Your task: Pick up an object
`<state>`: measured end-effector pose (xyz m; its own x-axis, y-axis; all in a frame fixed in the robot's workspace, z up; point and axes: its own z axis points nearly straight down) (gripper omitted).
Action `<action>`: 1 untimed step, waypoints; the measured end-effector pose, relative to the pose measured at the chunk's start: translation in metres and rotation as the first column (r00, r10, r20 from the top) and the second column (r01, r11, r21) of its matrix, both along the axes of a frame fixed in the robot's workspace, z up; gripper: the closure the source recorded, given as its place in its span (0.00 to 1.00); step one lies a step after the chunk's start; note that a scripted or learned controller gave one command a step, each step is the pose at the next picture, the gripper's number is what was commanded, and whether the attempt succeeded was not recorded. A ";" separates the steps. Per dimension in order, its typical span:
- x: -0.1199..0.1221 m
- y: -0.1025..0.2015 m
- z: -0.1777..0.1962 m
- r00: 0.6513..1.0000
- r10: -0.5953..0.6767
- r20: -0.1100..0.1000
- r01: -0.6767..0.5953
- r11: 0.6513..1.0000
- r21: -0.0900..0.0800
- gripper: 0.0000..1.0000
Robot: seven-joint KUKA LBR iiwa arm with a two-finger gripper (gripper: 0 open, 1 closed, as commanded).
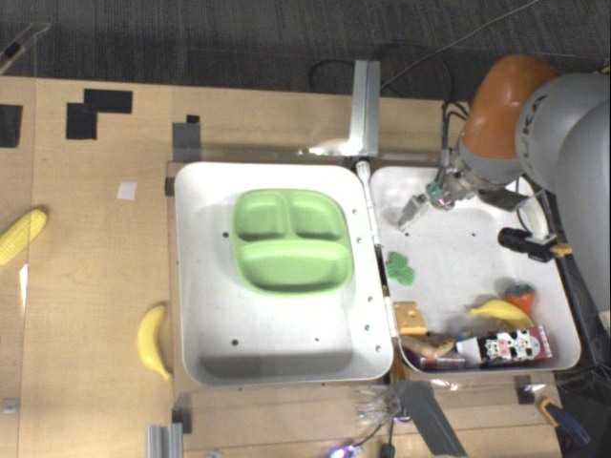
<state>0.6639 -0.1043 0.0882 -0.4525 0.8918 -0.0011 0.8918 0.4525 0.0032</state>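
— Reaching in from the right, the arm (535,113) bends down over the far end of the right bin (573,337), orange band up top, wrist slanting toward the middle divider. See the claw (409,210)?

— Just about. It hangs low over the bin's bare white floor near the back left corner, pointing down and to the left. Whether it's wide or narrow I can't tell from here; it's too small and blurry. Nothing shows between its tips.

— So where are the things it could pick up?

— Well apart from it, at the near end of the same bin. Closest is a small green toy (400,269) by the divider. Then a yellow banana (500,311) lying flat, its long axis running left to right with a slight curve, and a red and green piece (521,297) just beside its right end.

— And along the front wall?

— A tan block (410,319) in the corner, and a black-and-white carton (511,346) on its side, long axis along the wall, with some smaller bits to its left that I can't make out.

— The left bin (205,351)?

— A green divided tray (290,239) sits in it. Out on the bench (86,284), another banana (151,340) lies beside that bin, and a corn cob (21,237) near the left edge.
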 end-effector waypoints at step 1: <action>0.003 0.002 0.013 1.000 0.005 0.009 -0.005 1.000 0.000 1.00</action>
<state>0.6665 -0.1023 0.1010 -0.4570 0.8894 -0.0047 0.8894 0.4571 0.0111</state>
